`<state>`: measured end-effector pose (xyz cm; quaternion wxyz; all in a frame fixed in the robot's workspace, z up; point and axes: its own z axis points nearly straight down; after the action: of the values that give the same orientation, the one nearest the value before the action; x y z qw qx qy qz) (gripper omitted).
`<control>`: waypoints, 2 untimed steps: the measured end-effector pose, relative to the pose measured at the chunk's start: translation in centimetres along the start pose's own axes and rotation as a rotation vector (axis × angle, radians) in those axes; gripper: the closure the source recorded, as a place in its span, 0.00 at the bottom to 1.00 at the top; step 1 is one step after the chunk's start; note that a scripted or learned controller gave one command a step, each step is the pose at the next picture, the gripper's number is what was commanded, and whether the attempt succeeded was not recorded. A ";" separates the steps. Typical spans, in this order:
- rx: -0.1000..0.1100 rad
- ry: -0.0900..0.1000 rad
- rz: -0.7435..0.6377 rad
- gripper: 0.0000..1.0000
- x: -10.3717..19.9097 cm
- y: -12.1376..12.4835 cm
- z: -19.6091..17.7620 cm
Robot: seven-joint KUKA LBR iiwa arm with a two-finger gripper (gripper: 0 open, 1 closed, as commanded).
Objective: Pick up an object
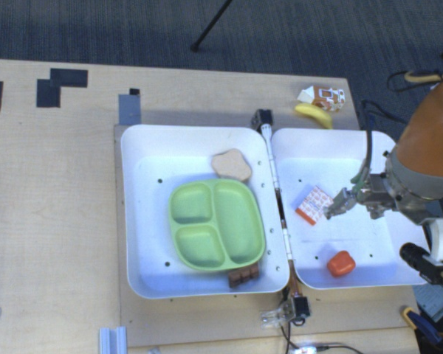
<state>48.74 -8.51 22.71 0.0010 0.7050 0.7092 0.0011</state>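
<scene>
Two things lie in the right bin (310, 150) under me: a small red and white packet (313, 203) near its middle, and an orange block (341, 263) toward 6 o'clock of the bin, close to the front wall. My gripper (338, 203) hangs just beside the packet, on its 3 o'clock side, and whether my jaws are spread or pressed together I cannot tell from this view, because they look only like a dark tip there. Nothing is seen between them, so I count nothing as held. I judge the packet to be my target, since it is the nearest thing. To do this step well, I should move a little toward 9 o'clock until I stand over the middle of the packet, then turn my wrist so the jaws cross its short side. The packet looks flat and light, so I think I must go down almost to the bin floor before closing, and close slowly, otherwise it can slide away. The orange block is well apart and should not disturb me. The green plate (215, 223) in the left bin (144, 168) is not my concern now.
</scene>
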 end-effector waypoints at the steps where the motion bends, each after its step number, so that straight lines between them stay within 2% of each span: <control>1: 0.000 -0.002 0.002 0.00 -8.7 -0.1 1.7; 2: 0.000 0.000 0.002 0.00 -4.5 -0.1 13.6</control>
<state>48.74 -12.99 9.06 0.0010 0.7057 0.7086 0.0009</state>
